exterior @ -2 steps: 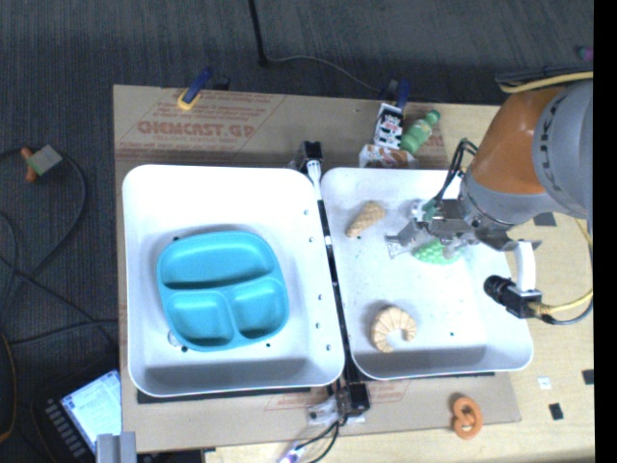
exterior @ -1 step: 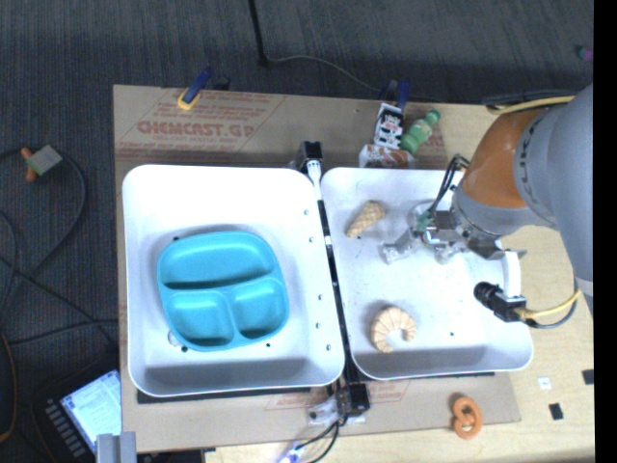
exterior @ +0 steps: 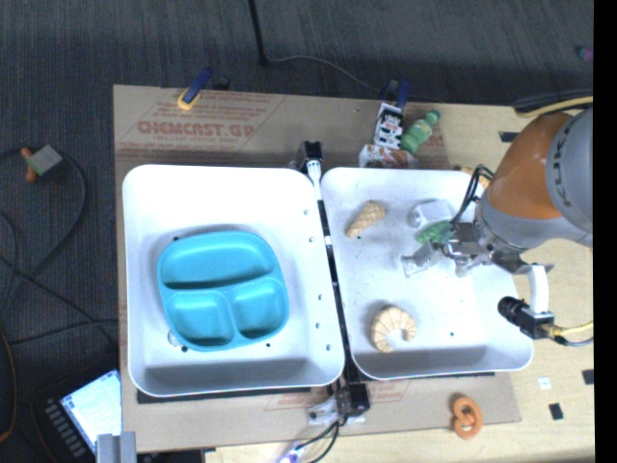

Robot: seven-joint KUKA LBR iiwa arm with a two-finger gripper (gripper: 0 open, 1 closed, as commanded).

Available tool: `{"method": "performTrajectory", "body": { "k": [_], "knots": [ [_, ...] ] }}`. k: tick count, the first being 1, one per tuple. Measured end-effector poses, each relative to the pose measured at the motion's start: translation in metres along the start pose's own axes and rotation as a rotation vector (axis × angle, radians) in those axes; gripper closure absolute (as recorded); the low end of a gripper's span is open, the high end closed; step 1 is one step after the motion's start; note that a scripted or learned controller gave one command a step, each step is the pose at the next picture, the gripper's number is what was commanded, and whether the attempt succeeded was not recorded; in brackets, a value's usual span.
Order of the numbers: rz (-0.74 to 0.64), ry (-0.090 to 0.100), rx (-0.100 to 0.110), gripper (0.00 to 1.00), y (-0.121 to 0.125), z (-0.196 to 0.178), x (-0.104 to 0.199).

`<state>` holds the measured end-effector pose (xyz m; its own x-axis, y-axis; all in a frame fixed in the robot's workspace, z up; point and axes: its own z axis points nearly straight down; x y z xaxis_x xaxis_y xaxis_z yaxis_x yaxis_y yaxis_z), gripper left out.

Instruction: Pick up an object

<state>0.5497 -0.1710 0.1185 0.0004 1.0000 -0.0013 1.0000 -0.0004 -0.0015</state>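
I have the arm (exterior: 540, 186) reaching in from the right over the right bin (exterior: 482, 350). The gripper (exterior: 429, 249) sits low in the upper middle of that bin, right at a small green thing (exterior: 434, 230) with a pale, clear-looking piece (exterior: 427, 211) just above it.

Step in hand, as I judge it: closing on that green thing. To do it well I want the fingers straddling it squarely, pressed down near the bin floor before closing, and then a straight vertical lift, slow enough to see whether it comes up with me. The pale piece lies touching or nearly touching the green one, so a sloppy approach could push both aside or catch the wrong one.

Gripper state: the metal fingers look partly spread, with the green thing at or between the tips. I cannot confirm a pinch; contact is likely, a hold is not shown.

Other candidates in the same bin: a cone-shaped pastry (exterior: 365, 218) towards the upper left, and a shell-like pastry (exterior: 393, 326) lower down, both well apart from the gripper. The left bin (exterior: 145, 191) carries a blue divided tray (exterior: 224, 287).
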Motion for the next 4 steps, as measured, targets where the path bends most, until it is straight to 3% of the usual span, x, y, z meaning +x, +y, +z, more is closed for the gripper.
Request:
{"method": "performTrajectory", "body": {
  "k": [1,2,3,4],
  "knots": [
    [-0.003,0.0,-0.009,0.0,0.072,0.03,0.067],
    [-0.002,-0.005,-0.011,1.0,0.072,0.02,0.066],
    [0.0,0.001,-0.001,1.0,-0.016,-0.066,0.088],
    [-0.001,-0.001,-0.002,1.0,0.091,-0.066,0.096]
  ]
}}
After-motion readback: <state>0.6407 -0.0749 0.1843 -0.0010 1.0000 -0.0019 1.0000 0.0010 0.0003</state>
